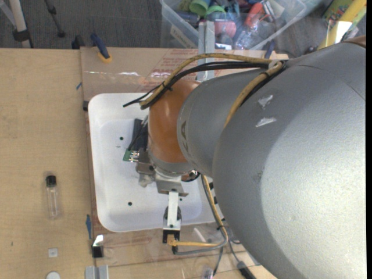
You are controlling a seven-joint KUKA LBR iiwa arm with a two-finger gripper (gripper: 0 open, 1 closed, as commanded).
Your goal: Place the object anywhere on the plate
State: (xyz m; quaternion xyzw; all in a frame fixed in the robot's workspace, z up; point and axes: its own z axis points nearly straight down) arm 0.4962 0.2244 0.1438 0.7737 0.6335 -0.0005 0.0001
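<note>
My grey arm with its orange band reaches in from the right and covers most of the scene. It hangs low over a white bin. My gripper sits under the wrist, over the middle of that bin, and the arm hides most of it. The arm also hides whatever lies under it, so I cannot make out a plate or a task object. On the bare part of the bin floor I see two small dark specks.
A small clear vial with a black cap lies on the wooden bench left of the bin. A blue clamp sits at the bench's far edge. A clear box of coloured toys stands behind the bench.
</note>
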